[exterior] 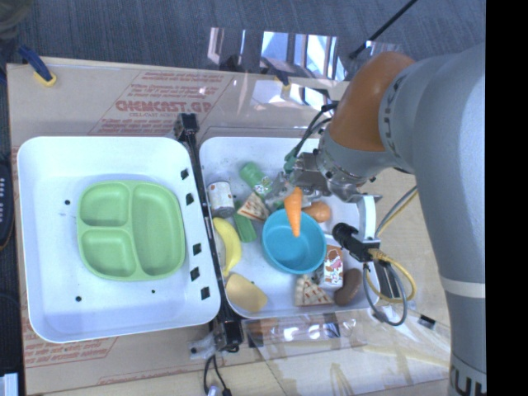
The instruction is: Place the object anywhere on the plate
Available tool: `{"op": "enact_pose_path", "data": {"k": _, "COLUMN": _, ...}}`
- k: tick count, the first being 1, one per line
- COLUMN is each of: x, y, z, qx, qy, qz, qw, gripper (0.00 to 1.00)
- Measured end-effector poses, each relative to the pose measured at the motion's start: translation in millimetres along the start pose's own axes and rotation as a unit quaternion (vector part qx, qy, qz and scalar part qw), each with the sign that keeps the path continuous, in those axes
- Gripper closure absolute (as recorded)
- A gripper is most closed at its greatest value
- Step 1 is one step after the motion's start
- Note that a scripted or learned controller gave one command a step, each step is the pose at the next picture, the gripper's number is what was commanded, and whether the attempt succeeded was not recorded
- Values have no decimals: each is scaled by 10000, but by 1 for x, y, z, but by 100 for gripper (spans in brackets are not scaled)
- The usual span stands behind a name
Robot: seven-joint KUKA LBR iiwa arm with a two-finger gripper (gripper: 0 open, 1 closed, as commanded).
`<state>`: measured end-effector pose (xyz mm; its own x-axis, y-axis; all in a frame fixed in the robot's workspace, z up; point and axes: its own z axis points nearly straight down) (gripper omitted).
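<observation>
**Reporter:** Camera view, from above the bench: what does the scene hold?

**Onlooker:** Two shallow white bins sit side by side on a cardboard-covered bench. The left bin (33, 221) carries a light green plate (132, 229) with three compartments, lying flat near the bin's middle. The right bin (239, 148) is crowded with toy food.

**Reporter:** And the arm?

**Onlooker:** The grey arm (437, 139), with its orange band, reaches in from the right and hangs over the right bin. Its gripper (293, 190) points down over the bin's centre, with an orange carrot (294, 213) directly beneath it. The carrot stands nearly upright, its thick end at the fingers and its tip pointing down over the blue bowl (293, 246). It appears clenched between the fingers, though the wrist hides much of them.

**Reporter:** So the carrot is well away from the plate?

**Onlooker:** Yes, over the right bin, above the bowl's rim; the plate lies in the other bin, well apart.

**Reporter:** What else lies about?

**Onlooker:** A banana (228, 242) along the right bin's left wall, a small can (219, 196) above it, a green item (251, 175) near the back, a pale yellow piece (246, 292) at the front, and a waffle-patterned slice (309, 289) just beside a small carton (333, 266).
</observation>
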<state>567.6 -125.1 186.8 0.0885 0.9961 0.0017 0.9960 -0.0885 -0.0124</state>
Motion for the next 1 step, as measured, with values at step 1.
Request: {"op": "enact_pose_path", "data": {"k": 1, "x": 0, "y": 0, "z": 0, "qx": -1, "qy": 0, "qz": -1, "qw": 10000, "gripper": 0}}
